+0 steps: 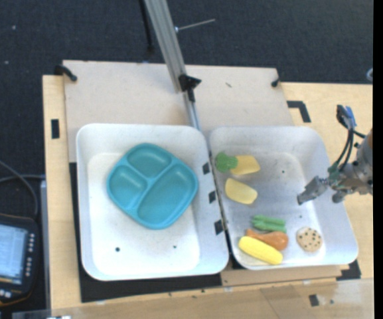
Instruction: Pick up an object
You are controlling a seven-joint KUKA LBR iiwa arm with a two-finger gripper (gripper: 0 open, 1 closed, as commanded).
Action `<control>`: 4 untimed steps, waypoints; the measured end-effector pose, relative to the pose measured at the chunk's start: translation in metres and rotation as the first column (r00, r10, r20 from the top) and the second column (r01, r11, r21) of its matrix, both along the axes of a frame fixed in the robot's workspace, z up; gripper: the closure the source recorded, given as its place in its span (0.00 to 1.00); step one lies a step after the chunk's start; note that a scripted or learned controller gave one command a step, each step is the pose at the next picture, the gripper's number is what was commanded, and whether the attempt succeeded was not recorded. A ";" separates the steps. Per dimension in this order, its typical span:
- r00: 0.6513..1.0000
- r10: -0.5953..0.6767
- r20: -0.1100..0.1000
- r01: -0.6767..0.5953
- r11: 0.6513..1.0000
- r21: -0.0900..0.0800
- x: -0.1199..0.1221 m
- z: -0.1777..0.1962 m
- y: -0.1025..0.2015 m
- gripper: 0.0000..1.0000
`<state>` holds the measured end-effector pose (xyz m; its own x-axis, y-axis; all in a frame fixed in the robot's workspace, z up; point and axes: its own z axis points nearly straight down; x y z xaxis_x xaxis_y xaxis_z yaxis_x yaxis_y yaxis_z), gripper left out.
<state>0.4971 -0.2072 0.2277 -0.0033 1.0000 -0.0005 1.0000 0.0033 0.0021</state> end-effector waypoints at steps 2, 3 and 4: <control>1.000 -0.003 -0.006 0.003 1.000 0.001 -0.001 -0.063 -0.002 0.00; 1.000 -0.004 -0.005 0.004 1.000 0.000 -0.006 -0.108 -0.009 0.00; 1.000 -0.005 0.005 0.005 1.000 -0.001 -0.003 -0.123 -0.011 0.00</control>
<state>0.4944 -0.2182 0.1046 0.0017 1.0000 -0.0019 1.0000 -0.0017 0.0067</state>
